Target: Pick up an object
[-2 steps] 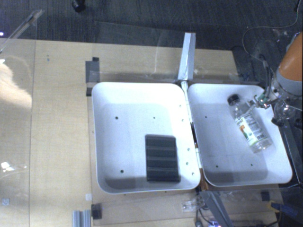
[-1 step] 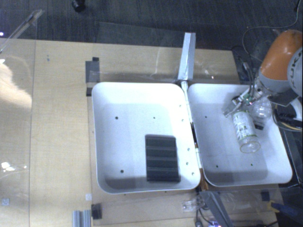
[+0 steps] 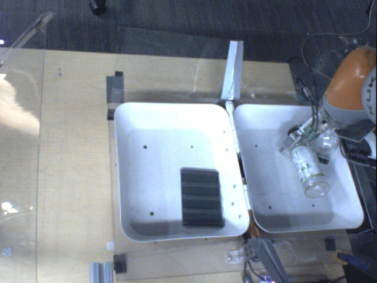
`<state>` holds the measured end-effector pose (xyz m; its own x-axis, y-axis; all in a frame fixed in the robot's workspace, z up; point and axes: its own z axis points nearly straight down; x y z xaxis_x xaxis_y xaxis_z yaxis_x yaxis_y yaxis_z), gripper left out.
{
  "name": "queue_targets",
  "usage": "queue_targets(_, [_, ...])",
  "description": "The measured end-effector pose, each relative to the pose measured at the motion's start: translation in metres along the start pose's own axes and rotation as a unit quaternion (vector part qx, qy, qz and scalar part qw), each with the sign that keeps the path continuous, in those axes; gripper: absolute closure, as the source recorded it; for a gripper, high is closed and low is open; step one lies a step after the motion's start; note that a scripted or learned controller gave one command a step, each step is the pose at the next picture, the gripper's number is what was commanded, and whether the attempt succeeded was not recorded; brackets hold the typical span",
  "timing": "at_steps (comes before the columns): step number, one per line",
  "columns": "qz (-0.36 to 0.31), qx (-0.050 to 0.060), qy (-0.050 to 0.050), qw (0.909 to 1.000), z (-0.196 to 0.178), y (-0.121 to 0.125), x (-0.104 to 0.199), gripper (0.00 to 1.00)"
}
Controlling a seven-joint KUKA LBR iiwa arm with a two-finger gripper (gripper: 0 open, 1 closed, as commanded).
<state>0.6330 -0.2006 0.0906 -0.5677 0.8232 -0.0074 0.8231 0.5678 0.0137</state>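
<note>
You'll find the clear bottle (image 3: 309,170) lying in the right bin (image 3: 265,214), its upper end under the gripper (image 3: 306,133). The jaws blur into the bottle's glassy top, so you cannot tell their state. In the left bin (image 3: 135,158) lies a ribbed black block (image 3: 201,197).

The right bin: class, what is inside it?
Inside the right bin lies a clear bottle on its side. The gripper is at the bottle's upper end, covering that end, so the cap cannot be seen.
</note>
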Motion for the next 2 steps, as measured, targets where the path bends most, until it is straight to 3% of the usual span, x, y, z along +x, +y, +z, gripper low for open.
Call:
queue_targets(1, [-0.023, 0.015, 0.005, 0.9996, -0.006, 0.039, 0.000, 0.00])
queue_targets(2, [0.190, 0.004, 0.001, 0.9818, 0.004, 0.038, 0.024, 0.00])
